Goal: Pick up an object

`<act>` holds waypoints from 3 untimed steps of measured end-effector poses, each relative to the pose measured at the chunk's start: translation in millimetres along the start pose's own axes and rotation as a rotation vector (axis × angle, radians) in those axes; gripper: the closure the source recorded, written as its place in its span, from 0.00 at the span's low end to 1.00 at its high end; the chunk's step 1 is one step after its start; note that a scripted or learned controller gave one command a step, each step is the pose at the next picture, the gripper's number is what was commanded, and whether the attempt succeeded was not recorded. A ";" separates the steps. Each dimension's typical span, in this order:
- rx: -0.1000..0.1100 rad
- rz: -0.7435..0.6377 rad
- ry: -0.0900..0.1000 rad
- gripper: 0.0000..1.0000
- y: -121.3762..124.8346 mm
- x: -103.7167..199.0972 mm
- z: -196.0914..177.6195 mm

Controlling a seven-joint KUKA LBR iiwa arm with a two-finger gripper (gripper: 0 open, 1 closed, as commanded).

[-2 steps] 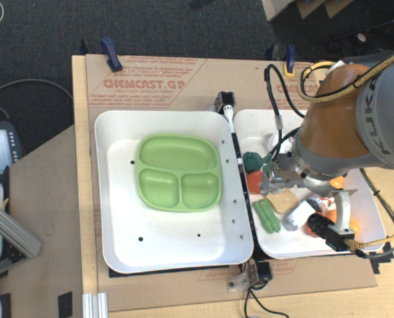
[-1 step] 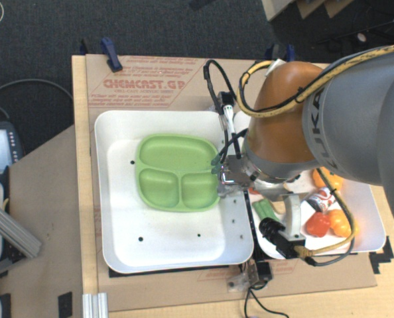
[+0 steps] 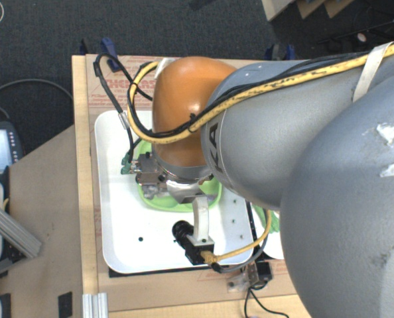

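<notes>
The grey arm with its orange band (image 3: 184, 105) reaches from the right over the left white bin (image 3: 117, 237). Its wrist hides most of a light green object (image 3: 213, 194) lying in the bin; only the object's rim shows around the wrist. The gripper (image 3: 177, 194) points down into that green object and sits under the wrist. A small dark green piece (image 3: 126, 164) peeks out at the wrist's left side.
A white bracket with a black part (image 3: 194, 237) hangs from the wrist over the bin's near side. Black and yellow cables (image 3: 127, 105) loop over the bin's far left. The right bin lies under the arm. Wooden bench edges (image 3: 84, 177) surround the bins.
</notes>
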State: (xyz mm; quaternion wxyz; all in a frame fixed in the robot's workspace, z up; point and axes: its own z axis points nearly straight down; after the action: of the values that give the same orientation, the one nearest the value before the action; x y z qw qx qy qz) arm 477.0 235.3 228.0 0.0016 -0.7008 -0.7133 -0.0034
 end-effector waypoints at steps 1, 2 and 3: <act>-0.011 0.027 -0.008 1.00 62.1 -96.2 -82.5; 0.008 0.031 -0.010 1.00 21.8 -201.6 -68.4; -0.005 0.012 -0.004 1.00 -0.3 -159.9 -131.8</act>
State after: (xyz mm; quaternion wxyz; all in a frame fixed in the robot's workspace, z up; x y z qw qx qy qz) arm 479.2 74.5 358.6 -0.0017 -0.7052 -0.7090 -0.0036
